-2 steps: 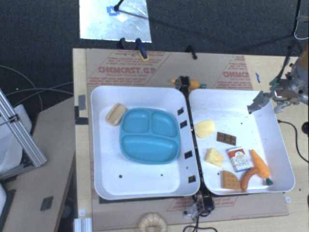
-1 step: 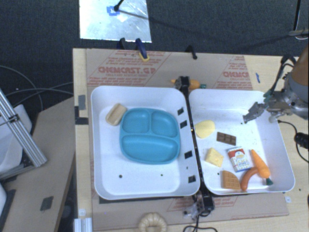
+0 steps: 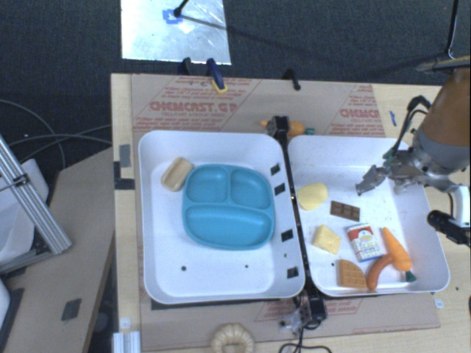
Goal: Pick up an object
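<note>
1. The claw (image 3: 384, 176) hung over the right bin (image 3: 327, 149), toward its 2 o'clock corner, on the grey arm (image 3: 449, 134) that entered from 3 o'clock.
2. One finger pointed toward 9 o'clock with its tip at about mid-bin; whether the claw was apart or together could not be told from this angle, and nothing showed between its fingers.
3. Nearest the claw, toward 7 o'clock, a brown chocolate bar (image 3: 344, 211) lay flat on the bin floor, apart from the claw.
4. Further toward 9 o'clock of the bar sat a pale yellow rounded piece (image 3: 311, 195), close to the divider between the bins.
5. At 6 o'clock of the bar lay a small red and white carton (image 3: 363, 241), with a yellow cheese wedge (image 3: 327, 238) just beside it at 9 o'clock.
6. An orange carrot (image 3: 397, 251) lay at 3 o'clock of the carton, and a sausage (image 3: 377, 268) curved beneath it, touching it.
7. A waffle-like brown piece (image 3: 352, 274) rested by the bin's 6 o'clock rim.
8. The left bin (image 3: 158, 219) held a blue divided plate (image 3: 227, 204) at its centre and a tan bread piece (image 3: 176, 173) at the plate's 10 o'clock.
9. Both bins stood on the bench (image 3: 243, 98).
</note>
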